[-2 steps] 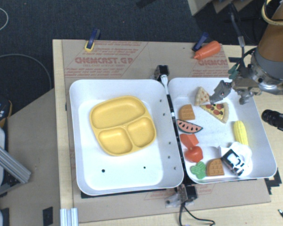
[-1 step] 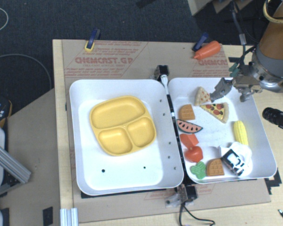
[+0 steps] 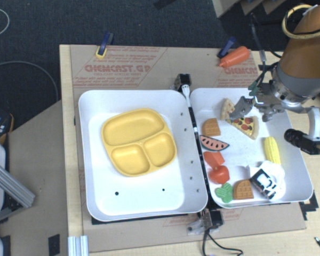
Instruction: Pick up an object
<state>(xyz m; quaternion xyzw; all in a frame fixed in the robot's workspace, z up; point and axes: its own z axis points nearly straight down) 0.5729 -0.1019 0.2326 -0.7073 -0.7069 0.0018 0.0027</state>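
Toy foods (image 3: 240,148) lie scattered in right bin (image 3: 298,159).

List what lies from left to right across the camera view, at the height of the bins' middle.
Yellow divided plate → watermelon slice → pizza slice → corn cob.

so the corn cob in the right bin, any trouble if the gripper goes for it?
The corn cob looks like a rounded cylinder lying flat, so it may roll sideways if nudged. It looks like rigid toy plastic, probably light and somewhat slippery. It lies apart from the pizza slice, which leaves approach room.
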